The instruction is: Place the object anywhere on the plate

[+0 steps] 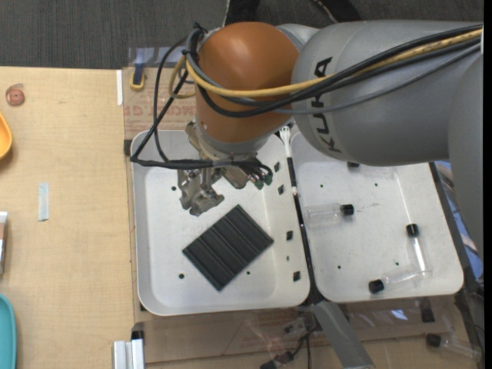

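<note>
My claw [201, 198]: over the left bin [154, 283]; opening — cannot tell.
Dark ribbed plate [227, 247]: just below-right of me.

My one camera sits fixed above the bench [61, 206], looking down at a slant on both white bins [154, 283], fairly close; the arm [384, 91] enters from the right, bulking large near the lens

Right bin [384, 283] held three clear tubes with black caps [347, 210]. An orange item [4, 138] and a teal item [6, 333] lay at the bench's left edge.
</note>
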Robot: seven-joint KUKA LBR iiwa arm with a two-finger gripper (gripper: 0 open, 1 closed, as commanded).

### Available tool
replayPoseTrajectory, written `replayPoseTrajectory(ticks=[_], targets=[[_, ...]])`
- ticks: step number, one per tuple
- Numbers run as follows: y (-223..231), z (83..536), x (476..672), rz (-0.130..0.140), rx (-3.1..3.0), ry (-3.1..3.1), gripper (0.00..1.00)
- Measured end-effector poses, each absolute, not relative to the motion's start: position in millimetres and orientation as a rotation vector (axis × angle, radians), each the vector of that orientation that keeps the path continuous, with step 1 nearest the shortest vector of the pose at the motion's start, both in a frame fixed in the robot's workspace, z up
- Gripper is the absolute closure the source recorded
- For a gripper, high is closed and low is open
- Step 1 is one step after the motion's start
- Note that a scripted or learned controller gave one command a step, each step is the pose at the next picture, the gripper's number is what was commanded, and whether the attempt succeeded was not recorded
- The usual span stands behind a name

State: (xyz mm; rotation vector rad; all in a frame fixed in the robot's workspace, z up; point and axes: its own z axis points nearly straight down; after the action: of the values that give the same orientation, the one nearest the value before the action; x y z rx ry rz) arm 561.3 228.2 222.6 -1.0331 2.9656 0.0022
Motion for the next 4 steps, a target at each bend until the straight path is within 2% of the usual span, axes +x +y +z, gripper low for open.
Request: replayPoseTrajectory(ticks=[1, 2, 3, 4], targets=[[227, 255, 510.7, 0.002, -1.376, 2.822, 1.00], [191, 322, 499.2, 0.002, -1.642, 2.673, 1.00], [191, 322, 499.2, 0.003, -1.643, 2.673, 0.00], [191, 331, 500.8, 0.006, -1.633, 2.675, 1.00]])
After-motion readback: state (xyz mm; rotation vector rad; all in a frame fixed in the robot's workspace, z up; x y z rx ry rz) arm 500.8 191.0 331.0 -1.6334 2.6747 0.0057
